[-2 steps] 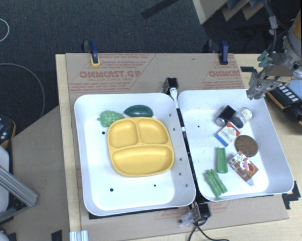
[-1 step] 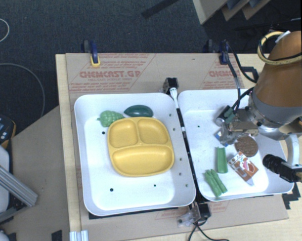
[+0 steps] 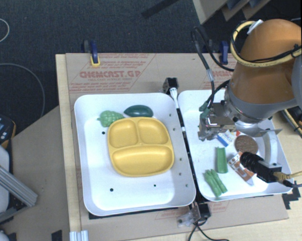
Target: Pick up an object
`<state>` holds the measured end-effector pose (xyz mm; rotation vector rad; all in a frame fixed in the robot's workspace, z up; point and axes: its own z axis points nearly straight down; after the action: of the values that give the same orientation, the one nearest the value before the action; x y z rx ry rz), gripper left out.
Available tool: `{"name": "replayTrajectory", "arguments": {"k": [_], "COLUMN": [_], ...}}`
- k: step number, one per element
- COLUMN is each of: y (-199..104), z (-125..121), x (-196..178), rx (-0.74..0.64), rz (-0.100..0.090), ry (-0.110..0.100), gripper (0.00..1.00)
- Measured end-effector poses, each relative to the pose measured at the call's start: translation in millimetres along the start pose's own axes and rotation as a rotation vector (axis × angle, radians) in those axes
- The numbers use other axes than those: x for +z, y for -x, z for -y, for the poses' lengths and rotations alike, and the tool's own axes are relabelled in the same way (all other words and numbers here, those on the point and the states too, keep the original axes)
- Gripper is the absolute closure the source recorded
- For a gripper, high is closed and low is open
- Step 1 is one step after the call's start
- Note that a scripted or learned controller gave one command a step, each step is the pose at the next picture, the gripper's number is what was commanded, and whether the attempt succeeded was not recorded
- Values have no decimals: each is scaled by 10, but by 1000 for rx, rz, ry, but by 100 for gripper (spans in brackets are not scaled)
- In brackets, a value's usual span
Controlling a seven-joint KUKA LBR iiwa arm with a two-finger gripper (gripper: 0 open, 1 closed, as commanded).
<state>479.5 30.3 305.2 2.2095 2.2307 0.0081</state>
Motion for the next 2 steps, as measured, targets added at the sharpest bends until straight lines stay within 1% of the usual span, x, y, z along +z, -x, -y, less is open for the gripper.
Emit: {"name": "replayTrajectory", "arguments": {"k": [1, 2], "y": [-528, -299], "z": [-17, -15], "x": [-945, -1572], "rx": [2, 10], "rz": [-1, 1], "ry": [7, 5], "gripper": [100, 100]}}
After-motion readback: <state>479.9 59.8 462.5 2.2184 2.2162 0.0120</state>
